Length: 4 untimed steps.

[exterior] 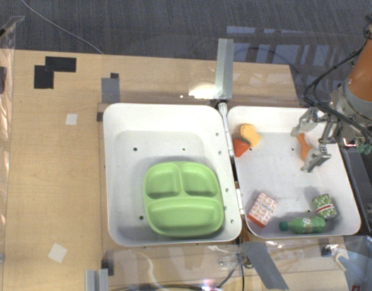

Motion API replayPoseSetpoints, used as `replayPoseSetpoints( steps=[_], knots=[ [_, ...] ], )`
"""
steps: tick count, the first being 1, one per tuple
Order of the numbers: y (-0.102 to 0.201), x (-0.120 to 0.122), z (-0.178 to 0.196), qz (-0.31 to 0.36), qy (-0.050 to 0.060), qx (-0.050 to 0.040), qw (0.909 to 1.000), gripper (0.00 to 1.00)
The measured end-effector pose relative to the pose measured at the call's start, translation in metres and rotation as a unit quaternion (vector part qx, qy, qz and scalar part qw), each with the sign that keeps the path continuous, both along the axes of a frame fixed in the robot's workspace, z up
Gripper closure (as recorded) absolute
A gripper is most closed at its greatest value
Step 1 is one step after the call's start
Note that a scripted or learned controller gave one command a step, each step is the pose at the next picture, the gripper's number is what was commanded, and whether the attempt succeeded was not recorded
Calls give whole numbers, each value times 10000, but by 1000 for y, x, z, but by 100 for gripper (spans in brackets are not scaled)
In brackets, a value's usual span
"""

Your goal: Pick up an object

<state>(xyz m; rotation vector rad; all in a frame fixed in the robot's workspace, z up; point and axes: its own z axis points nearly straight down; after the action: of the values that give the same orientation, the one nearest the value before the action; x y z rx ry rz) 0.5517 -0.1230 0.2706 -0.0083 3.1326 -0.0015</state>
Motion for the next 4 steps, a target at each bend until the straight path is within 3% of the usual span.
replayPoseSetpoints(
  steps=[1,2,3,4],
  knots=[
    [-50,12,-174,-842,5,6,9965,0],
    [-47,16,-161,-796,-47,1,9968,100],
    [36,40,-167,-2216,0,32,9751,100],
    [104,97,-80,-3178,-19,49,9481,100]
  ],
)
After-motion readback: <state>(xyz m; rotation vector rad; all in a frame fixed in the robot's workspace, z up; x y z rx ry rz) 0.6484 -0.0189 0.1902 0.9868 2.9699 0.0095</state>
